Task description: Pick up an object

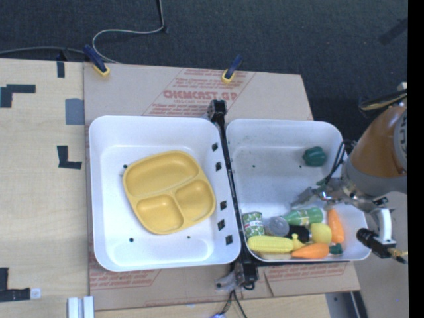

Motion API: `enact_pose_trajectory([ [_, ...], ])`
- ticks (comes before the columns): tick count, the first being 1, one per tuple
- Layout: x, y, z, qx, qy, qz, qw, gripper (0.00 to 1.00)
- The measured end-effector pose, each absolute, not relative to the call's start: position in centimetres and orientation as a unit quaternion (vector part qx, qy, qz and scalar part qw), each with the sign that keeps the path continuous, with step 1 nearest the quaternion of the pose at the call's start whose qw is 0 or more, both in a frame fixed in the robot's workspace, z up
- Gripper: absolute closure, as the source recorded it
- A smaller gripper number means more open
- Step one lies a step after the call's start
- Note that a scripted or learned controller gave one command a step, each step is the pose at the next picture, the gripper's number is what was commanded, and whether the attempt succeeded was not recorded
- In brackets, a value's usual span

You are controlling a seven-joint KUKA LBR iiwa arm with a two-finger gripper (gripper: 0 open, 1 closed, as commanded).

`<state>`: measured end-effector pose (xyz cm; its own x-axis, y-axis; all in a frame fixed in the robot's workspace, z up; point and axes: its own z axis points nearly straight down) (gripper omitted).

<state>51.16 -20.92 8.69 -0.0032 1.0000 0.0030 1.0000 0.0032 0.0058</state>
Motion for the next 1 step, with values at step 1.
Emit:
enact_pose_trajectory([
  [1, 55.76, -22.07, 8.64, 0.706, 0.708, 0.0019, -0.002, 0.00],
])
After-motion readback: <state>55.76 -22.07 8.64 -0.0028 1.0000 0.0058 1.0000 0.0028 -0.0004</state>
